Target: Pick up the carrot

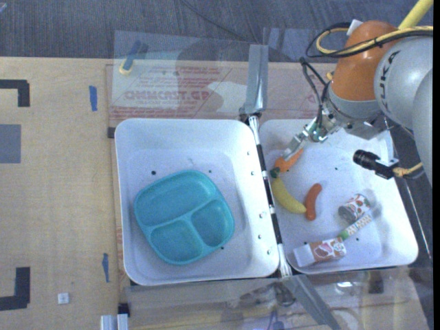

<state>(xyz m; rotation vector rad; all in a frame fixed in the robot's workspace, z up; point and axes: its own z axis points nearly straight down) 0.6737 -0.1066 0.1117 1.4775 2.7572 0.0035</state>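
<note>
Over the right bin (405, 249), the end effector (300, 144) hangs just above the carrot (289, 161), its opening unclear.

Brightness: even, fairly bright overhead light.
Glare: pale reflections on the clear sheet (182, 81) behind the left bin (130, 150).
Shadows: soft, faint, inside that bin beside the teal plate (183, 216).
Sharpness: slightly soft throughout; small items in the neighbouring bin blur.
</note>
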